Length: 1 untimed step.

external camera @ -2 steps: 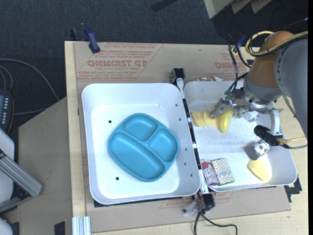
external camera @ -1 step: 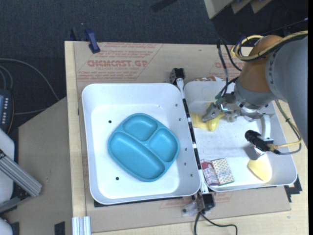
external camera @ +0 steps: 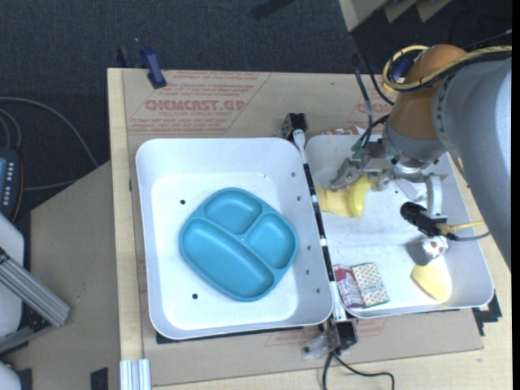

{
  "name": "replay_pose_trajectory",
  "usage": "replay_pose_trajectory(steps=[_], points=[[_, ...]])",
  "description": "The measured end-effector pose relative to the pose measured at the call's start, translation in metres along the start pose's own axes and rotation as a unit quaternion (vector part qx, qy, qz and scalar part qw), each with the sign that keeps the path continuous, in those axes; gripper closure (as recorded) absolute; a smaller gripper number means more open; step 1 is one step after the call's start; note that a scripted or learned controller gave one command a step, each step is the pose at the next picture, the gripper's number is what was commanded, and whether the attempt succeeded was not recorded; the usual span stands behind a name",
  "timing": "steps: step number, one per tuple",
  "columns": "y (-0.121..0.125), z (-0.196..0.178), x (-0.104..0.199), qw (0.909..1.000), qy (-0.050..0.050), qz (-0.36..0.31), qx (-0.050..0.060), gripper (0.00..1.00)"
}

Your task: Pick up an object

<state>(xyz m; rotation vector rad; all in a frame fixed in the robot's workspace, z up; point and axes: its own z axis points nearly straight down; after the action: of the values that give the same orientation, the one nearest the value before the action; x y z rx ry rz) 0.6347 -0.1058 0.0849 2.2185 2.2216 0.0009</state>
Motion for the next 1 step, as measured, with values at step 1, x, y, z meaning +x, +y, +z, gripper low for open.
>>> replay_pose_trajectory(steps=[1], points=[[0.0003, -0.0102, 0.0002, 1.0000, -0.001, -0.001, 0.000, 1.00]])
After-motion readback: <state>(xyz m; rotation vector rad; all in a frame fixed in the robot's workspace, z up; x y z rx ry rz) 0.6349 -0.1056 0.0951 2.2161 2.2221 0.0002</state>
